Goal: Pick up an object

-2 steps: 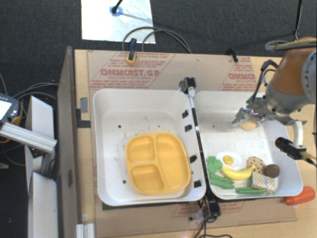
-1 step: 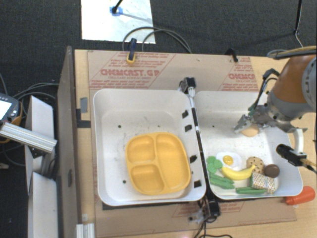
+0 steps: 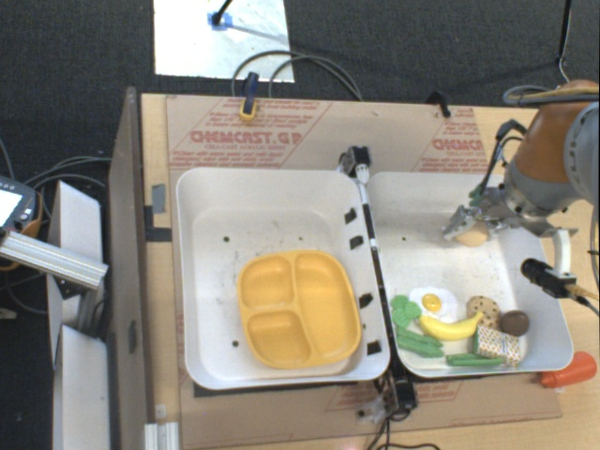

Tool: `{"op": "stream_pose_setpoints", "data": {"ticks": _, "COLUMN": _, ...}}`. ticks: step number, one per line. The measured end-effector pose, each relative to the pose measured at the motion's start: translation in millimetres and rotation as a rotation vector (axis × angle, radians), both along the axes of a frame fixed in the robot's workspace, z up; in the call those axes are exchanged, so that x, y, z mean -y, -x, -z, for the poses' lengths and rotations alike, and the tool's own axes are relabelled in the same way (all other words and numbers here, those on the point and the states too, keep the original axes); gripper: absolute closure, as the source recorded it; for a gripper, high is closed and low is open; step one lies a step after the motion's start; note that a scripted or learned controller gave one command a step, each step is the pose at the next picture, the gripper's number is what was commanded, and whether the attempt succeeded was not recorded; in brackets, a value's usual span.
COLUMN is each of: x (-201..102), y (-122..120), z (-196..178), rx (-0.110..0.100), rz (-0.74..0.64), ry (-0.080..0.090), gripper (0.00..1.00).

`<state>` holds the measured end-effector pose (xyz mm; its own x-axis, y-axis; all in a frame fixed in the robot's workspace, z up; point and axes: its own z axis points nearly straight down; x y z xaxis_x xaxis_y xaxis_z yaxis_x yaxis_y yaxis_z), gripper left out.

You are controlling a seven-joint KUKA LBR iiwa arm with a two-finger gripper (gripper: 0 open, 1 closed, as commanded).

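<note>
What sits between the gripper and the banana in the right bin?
Bare white bin floor between the gripper and the banana, per the camera view; the fried egg lies just left of that line.

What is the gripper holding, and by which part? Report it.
It cannot be told. The gripper sits at a pale tan object in the right bin, but a hold between its fingers isn't visible.

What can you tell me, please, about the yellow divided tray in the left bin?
The yellow tray looks like smooth moulded plastic, with rounded corners and three compartments: two side by side in its far half and one wider one nearer the camera. It lies flat, right side up, turned slightly askew, in the near right part of the left bin, close to the divider between the bins. Nothing lies in its compartments, and it touches only the bin floor.
</note>
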<state>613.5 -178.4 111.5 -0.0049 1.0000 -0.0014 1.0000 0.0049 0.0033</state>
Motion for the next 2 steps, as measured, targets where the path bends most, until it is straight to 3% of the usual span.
{"op": "stream_pose_setpoints", "data": {"ticks": 1, "x": -25, "y": 9, "z": 8, "rx": -0.003, "rz": -0.001, "ry": -0.002, "gripper": 1.00}}
{"op": "stream_pose_setpoints", "data": {"ticks": 2, "x": -44, "y": 51, "z": -23, "rx": -0.002, "rz": 0.004, "ry": -0.001, "gripper": 1.00}}
